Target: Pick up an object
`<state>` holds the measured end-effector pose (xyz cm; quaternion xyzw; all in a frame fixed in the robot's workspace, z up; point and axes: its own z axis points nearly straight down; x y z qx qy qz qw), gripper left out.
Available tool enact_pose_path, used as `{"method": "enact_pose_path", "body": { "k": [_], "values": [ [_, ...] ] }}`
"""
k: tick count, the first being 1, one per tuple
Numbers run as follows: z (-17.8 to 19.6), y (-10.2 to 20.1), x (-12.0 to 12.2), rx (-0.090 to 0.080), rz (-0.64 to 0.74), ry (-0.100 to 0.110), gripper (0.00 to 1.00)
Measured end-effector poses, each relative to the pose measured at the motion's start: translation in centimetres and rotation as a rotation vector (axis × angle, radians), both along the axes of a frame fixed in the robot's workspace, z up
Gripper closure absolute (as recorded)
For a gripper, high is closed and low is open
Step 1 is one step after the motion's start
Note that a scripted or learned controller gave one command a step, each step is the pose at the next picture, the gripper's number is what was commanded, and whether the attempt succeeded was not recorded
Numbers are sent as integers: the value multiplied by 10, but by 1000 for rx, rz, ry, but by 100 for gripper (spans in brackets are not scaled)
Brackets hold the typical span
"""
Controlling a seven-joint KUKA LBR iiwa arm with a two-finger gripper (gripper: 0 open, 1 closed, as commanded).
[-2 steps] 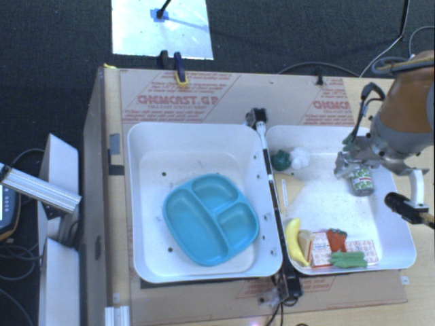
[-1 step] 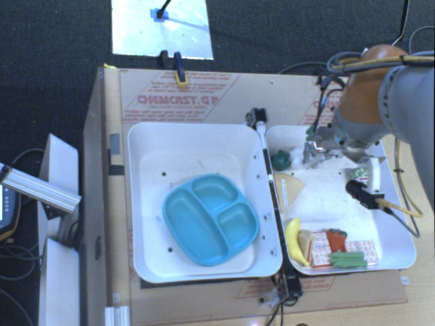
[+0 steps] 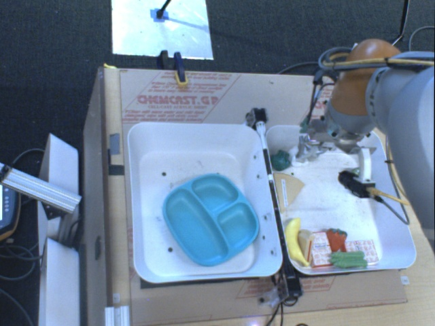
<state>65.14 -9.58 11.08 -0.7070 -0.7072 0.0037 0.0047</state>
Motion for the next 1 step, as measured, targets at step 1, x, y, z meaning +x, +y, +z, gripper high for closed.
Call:
{"method": "enact_pose_path", "body": {
  "k": [1],
  "values": [
    [12,-1,1,-1,2,0,100]
  ]
}}
